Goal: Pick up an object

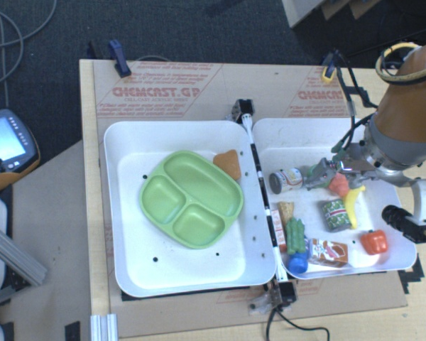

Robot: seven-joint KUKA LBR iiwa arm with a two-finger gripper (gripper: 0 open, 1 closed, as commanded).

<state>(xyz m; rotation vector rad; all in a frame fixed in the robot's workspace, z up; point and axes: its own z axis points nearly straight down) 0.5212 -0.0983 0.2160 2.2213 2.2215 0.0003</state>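
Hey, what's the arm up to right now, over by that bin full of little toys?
Gripper low in right bin, over the toys. Nearest: small can and orange toy; no grasp visible. Banana and green packet crowd close by.

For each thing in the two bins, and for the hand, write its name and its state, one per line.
green divided plate: lying flat, compartments bare, left bin
orange wedge: beside the plate's rim
small can: on its side, right bin
yellow banana: lying flat
hand: low over the right bin, by the can
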